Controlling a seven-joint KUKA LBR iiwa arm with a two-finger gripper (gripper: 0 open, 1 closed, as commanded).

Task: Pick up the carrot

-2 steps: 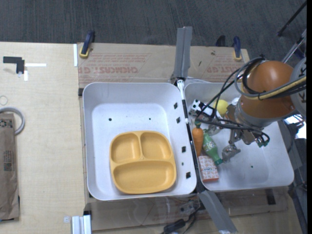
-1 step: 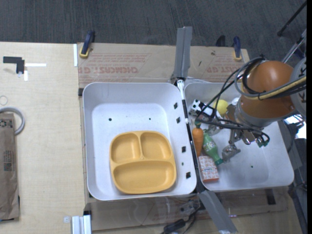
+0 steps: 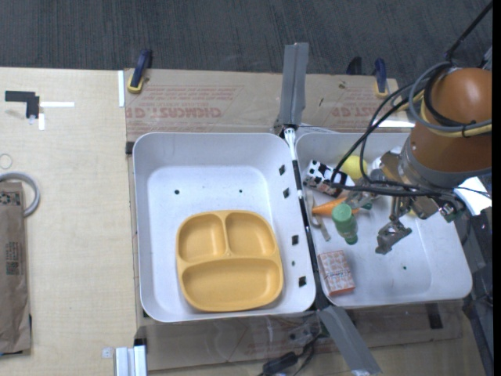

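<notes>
Carrot [image 3: 329, 207]: orange, slim, lying flat and roughly horizontal near left wall of right bin [image 3: 438, 288], partly behind green bottle [image 3: 344, 222].

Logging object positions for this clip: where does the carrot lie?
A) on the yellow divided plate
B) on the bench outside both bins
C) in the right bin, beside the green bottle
C: the carrot lies in the right bin, against the green bottle.
</notes>
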